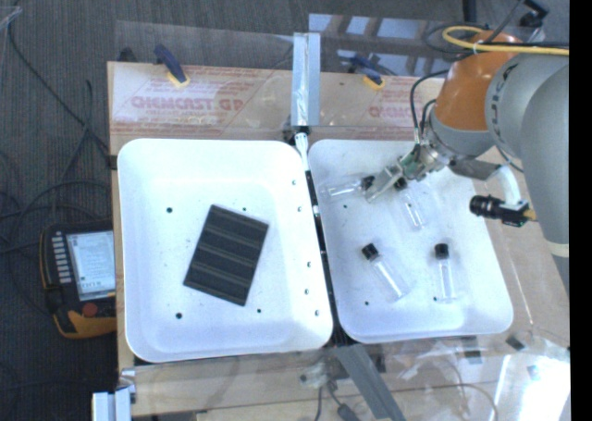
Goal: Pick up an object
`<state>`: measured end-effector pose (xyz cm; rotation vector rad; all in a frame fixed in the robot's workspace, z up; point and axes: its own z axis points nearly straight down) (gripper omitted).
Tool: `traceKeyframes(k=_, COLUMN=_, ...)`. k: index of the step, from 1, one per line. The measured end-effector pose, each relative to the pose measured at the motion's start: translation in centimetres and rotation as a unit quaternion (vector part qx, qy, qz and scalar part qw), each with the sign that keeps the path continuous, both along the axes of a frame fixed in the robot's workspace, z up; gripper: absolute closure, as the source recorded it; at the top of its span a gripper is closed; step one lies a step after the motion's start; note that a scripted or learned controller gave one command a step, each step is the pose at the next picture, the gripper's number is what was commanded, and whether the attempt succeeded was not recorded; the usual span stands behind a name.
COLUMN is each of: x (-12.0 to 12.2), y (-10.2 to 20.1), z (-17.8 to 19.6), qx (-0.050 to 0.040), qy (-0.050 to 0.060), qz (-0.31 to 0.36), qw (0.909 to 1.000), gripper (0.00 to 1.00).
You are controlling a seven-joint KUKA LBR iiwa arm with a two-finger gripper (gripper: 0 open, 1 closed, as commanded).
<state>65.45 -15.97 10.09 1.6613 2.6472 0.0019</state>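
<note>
My gripper (384, 182) hangs low over the far part of the right bin (481, 317), reaching in from the grey arm with the orange band (467, 100). A clear vial (340, 191) lies just to its left, close to the tip. Another clear vial (413, 216) lies just in front of it. Two black-capped vials (381, 271) (444, 273) rest nearer the bin's front. In the left bin (148, 317) a dark ribbed rectangular pad (227, 253) lies flat, at a slant.
A metal divider post (304, 81) stands at the back between the bins. A black knob (490, 207) sticks out from the arm over the right bin's right rim. A hand-held pendant (79, 276) lies left of the bench.
</note>
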Motion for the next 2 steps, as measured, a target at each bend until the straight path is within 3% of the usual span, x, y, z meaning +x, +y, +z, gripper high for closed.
traceKeyframes(k=1, x=-3.4, y=-2.5, z=-1.1, qx=0.0016, qy=0.002, qz=0.010, qw=0.9999, gripper=0.00)
traceKeyframes(k=2, x=-3.2, y=-2.4, z=0.0, qx=0.0021, qy=-0.001, qz=0.010, qw=0.9999, gripper=1.00)
